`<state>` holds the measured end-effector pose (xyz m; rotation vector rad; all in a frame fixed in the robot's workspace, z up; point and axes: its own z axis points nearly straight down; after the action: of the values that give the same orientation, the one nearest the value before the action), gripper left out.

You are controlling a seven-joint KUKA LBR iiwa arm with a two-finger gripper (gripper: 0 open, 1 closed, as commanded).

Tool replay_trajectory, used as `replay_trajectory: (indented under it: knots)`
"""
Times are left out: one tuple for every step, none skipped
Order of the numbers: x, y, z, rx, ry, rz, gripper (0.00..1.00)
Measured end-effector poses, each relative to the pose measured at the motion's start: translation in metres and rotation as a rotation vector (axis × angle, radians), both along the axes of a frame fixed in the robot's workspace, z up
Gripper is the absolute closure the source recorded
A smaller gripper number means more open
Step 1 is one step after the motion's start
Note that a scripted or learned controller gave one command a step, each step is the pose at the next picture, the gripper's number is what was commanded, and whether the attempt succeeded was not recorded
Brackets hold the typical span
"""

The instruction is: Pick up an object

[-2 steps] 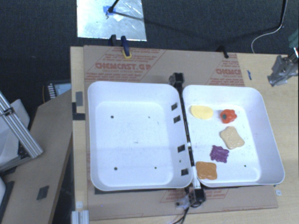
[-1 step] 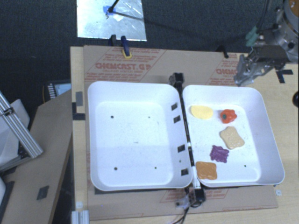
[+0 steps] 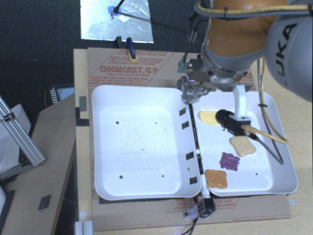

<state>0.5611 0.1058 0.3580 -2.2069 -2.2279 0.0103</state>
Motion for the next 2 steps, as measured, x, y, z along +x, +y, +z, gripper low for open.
replay_trajectory:
  knots:
    - [-0.075,-0.001,0.052,0.002,-0.011,-0.004,1.0]
    - [-0.074,0.034,0.125,0.005,-0.019,-0.002,1.0]
